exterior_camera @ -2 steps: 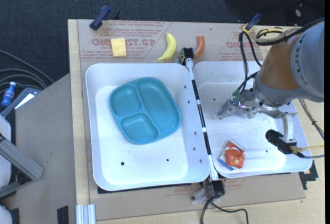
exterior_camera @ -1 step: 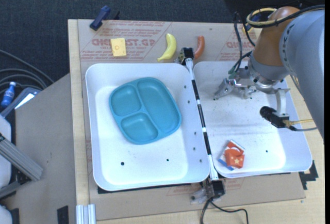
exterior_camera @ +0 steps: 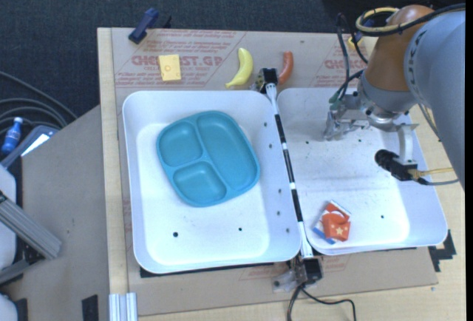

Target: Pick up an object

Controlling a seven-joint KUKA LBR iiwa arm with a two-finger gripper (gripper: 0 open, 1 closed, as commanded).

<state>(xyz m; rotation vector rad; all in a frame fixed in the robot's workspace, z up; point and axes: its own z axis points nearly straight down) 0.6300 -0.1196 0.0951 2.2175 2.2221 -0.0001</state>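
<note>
Seemingly, in the camera view, the gripper (exterior_camera: 341, 124) hangs low over the upper part of the right bin (exterior_camera: 384, 238), close to that bin's far wall. Whether it is open or closed I cannot tell; nothing is visibly held in it.

The nearest thing to pick is the small red-and-orange object (exterior_camera: 334, 224), with some white on it, lying in the near-left part of the same bin, just beside the divider between the bins. From the gripper it lies well apart, toward the camera and almost straight down the frame, only slightly to the left. It looks compact, with no marked long axis that I can make out.

The left bin (exterior_camera: 140, 164) holds a blue divided plate (exterior_camera: 207, 157), farther off and across the divider. On the board behind the bins lie a banana (exterior_camera: 240, 68) and an orange piece (exterior_camera: 285, 66), outside both bins.

My judgement: the coming move turns on travel toward the bin's near edge, then a descent.
</note>
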